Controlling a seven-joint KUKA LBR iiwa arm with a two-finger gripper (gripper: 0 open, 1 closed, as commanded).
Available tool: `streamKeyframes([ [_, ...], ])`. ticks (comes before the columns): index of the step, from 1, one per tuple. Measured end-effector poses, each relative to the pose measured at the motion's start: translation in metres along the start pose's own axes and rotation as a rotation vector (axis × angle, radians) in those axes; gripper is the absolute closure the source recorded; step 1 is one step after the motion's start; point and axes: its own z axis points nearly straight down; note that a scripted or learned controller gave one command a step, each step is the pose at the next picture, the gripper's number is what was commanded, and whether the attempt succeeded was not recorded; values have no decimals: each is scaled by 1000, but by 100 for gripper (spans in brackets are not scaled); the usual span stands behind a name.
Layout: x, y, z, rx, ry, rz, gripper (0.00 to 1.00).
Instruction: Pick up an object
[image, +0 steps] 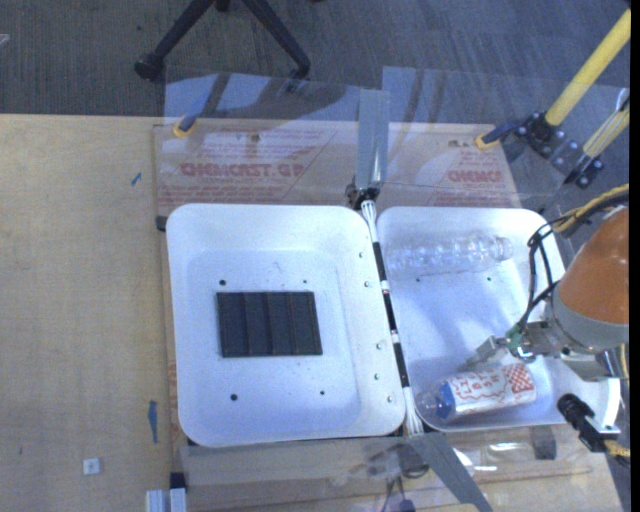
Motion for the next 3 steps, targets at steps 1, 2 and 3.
streamKeyframes([
  [1,-2,1,-11,-4,-2,3,100],
  [2,-2,1,-11,-4,-2,3,0],
  [3,-31,-5,-7,7,1,262,0],
])
